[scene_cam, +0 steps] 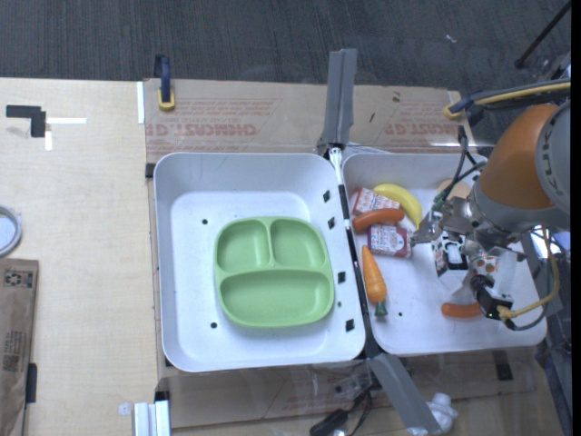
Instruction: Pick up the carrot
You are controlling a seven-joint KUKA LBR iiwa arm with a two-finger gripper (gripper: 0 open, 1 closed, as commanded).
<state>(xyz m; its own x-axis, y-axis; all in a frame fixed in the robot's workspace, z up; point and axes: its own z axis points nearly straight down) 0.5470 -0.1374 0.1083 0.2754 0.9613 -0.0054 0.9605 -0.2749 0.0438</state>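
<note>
Though slightly tilted, carrot (pixel 373 278) lengthwise, leaf-end down.

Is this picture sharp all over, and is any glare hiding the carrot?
In the camera view the lighting is even and soft; the carrot by the right bin's left wall is fairly crisp and free of glare. The green plate casts only a faint shadow. The tool and the cables near it look muddled, so fine detail there is hard to read.
</note>
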